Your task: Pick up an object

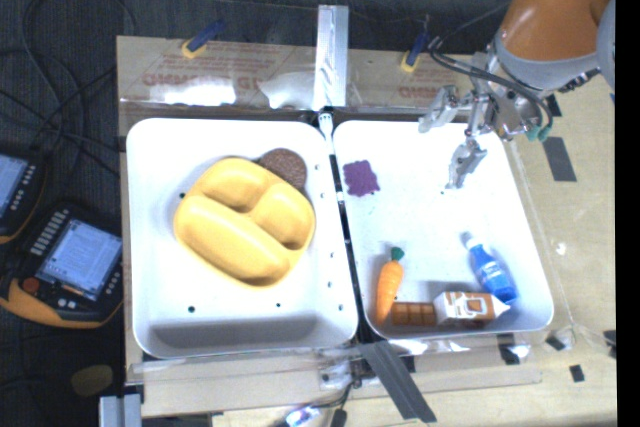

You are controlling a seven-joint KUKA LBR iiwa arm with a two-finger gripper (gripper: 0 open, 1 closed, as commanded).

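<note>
My gripper (pixel 452 141) hangs over the far part of the right bin (pixel 530 215), open, with nothing between its fingers. Under and ahead of it in that bin lie a purple lump (pixel 360 177) at the far left, an orange carrot (pixel 389 283), a blue bottle (pixel 489 270), a small orange-and-white carton (pixel 465 306) and a brown bar (pixel 412 315) along the near wall. The left bin (pixel 150 315) holds a big yellow squash-like object (pixel 245 218) with a brown round disc (pixel 283 165) tucked behind it.
The grey divider rail (pixel 337 205) separates the two bins. Clips and plastic sheeting (pixel 290 87) lie on the board behind the bins. A pendant with a screen (pixel 75 260) and cables sit off the bench to the left.
</note>
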